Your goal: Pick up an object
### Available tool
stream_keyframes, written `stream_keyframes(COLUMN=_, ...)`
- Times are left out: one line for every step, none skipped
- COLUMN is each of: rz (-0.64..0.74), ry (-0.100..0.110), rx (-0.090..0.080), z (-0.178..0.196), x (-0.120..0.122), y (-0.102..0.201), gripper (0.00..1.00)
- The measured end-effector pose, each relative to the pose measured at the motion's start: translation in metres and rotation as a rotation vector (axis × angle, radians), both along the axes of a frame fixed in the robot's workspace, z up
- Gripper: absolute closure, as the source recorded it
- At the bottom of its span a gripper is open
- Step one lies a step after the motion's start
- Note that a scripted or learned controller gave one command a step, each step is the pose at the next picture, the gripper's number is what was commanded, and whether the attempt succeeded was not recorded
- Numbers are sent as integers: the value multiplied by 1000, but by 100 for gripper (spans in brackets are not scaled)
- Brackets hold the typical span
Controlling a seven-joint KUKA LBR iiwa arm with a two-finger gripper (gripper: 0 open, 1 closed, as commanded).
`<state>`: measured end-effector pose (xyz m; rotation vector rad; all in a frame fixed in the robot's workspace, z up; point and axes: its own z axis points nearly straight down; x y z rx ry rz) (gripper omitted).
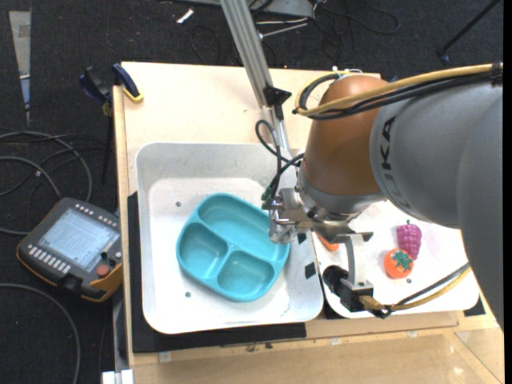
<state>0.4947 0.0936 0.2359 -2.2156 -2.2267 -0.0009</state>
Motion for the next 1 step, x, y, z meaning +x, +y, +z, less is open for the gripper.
stream_keyframes(rz=-3, ry=-1, rx=0, z=0, x=0, y=-1, gripper=0)
